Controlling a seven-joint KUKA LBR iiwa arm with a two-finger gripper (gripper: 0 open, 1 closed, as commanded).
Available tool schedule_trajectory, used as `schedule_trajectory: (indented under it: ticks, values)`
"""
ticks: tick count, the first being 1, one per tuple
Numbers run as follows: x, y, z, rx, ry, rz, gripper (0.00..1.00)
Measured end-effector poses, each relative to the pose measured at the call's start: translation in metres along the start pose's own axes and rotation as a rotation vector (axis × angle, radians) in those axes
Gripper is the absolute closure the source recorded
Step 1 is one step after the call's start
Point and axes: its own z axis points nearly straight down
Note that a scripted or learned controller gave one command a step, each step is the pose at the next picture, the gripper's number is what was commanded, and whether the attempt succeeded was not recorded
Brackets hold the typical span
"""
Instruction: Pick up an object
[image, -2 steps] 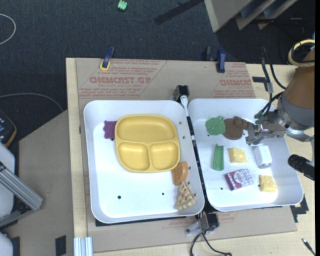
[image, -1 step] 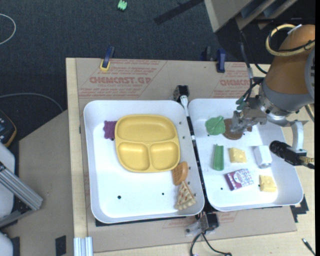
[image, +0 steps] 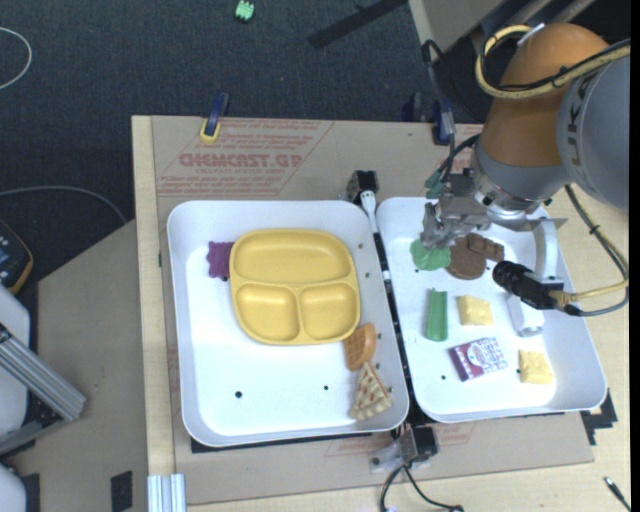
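- Left bin (image: 200, 330): the far half is taken up by a yellow divided plate (image: 295, 285). A purple piece (image: 218, 258) is lodged between the plate and the left wall.
- Its near-left floor is bare, the widest open approach noted.
- Its near-right corner is blocked by a brown pastry (image: 361, 346) and a waffle wedge (image: 371, 392), just beside each other at the wall.
- Right bin (image: 500, 400): the far end is covered by the gripper (image: 440, 232), low over a green leafy piece (image: 432, 257) and a brown round piece (image: 467, 262).
- Mid-bin: a green stick (image: 437, 315) and a yellow block (image: 475, 311) are separated by a narrow gap.
- Near end: a maroon packet (image: 477, 357) and a second yellow block (image: 537, 367) lie apart, with a bare strip along the near wall.
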Motion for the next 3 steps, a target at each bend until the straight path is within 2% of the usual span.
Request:
schedule_trajectory:
  ticks: [1, 2, 3]
  values:
    - [0.051, 0.021, 0.014, 0.002, 0.000, 0.002, 1.00]
    - [0.085, 0.048, 0.017, 0.000, -0.001, 0.002, 1.00]
    - [0.080, 0.040, 0.017, 0.007, -0.002, 0.008, 1.00]
